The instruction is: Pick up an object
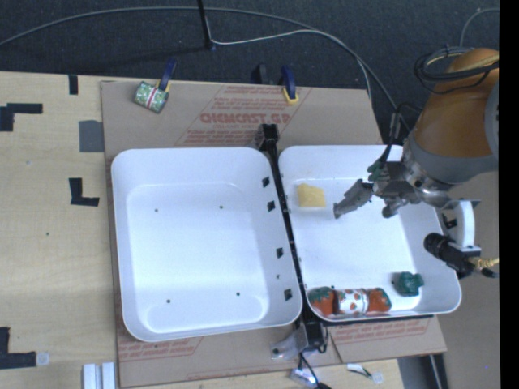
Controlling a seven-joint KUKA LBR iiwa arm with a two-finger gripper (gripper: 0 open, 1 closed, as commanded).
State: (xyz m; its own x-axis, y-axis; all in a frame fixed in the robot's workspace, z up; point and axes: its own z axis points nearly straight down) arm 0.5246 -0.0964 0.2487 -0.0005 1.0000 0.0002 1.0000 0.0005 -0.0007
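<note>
A: What's in the right bin (pixel 357 254)?

B: Smooth white plastic, shallow, rounded corners. A pale yellow spongy block (pixel 310 195) lies near its upper left. Along the lower edge sit an orange-and-white rounded object (pixel 350 301) and a small lumpy green object (pixel 407 283).

A: And the gripper (pixel 369 203)?

B: Dark metal, fingers spread wide with nothing between them, poised over the right bin just right of the yellow block.

A: The left bin (pixel 195 241)?

B: Same glossy white tray, sitting on brown cardboard (pixel 235 116)
</note>
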